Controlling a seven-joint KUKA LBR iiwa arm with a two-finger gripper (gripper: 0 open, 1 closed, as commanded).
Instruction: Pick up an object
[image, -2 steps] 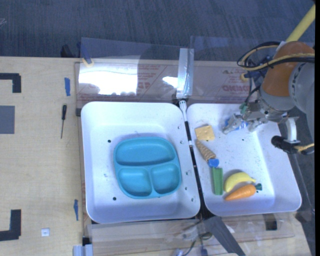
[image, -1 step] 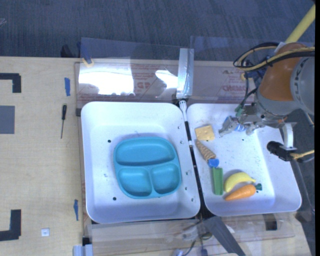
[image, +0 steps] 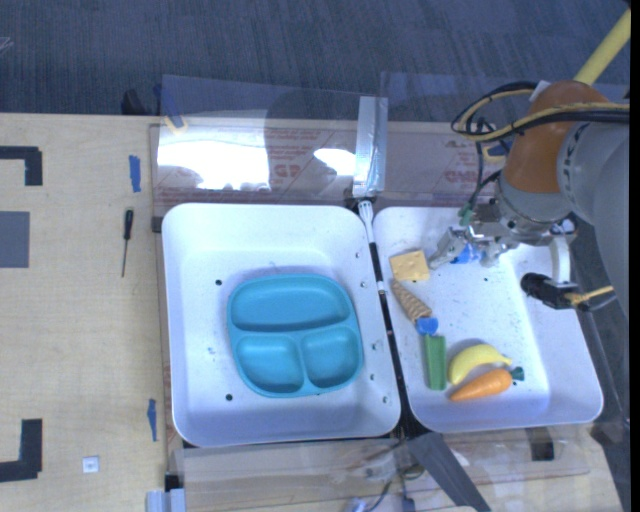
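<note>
The right bin (image: 560, 345) holds several items. A tan square piece (image: 409, 266) lies near its far left corner, with a brown cone (image: 408, 297) just in front of it. Nearer the front lie a green stick (image: 435, 362), a yellow banana (image: 475, 360) and an orange carrot (image: 483, 385). My gripper (image: 466, 246) hangs over the far part of this bin, just right of the tan piece. Its fingers are spread open, and I see nothing between them. A small blue bit (image: 462, 256) shows right below it.
The left bin (image: 190, 260) carries a blue three-part tray (image: 293, 333). A clear shiny wall (image: 260, 150) rises behind both bins. Yellow and black cables (image: 500, 110) loop over the arm's wrist. A black piece (image: 545, 290) juts over the right bin's right side.
</note>
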